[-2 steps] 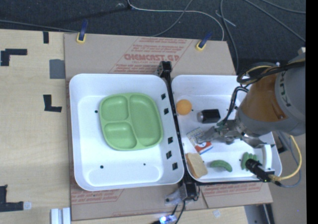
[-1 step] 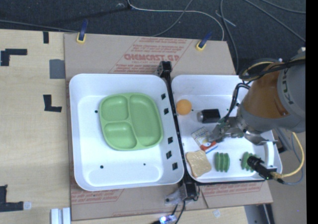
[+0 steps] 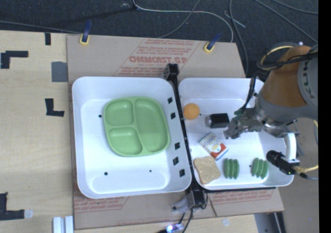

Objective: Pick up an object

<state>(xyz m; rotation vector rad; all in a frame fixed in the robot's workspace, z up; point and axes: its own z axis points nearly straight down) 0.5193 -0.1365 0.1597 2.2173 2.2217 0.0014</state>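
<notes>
Toast slice (image 3: 207, 169) nearest; gripper (image 3: 234, 127) poised over right bin (image 3: 269, 86)
Finger spread cannot be told; crowded card (image 3: 213, 144) and black block (image 3: 219, 120) could be nudged, spoiling any grasp

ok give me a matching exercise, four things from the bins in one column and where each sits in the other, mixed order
Things:
1. green divided plate
2. orange ball
3. slice of bread
4. black block

Places:
A. right bin, near the front wall, left of two green pieces
B. middle of the left bin
C. right bin, close to the divider between the bins
D. right bin, just left of the gripper

Pairs: 1-B, 2-C, 3-A, 4-D
</notes>
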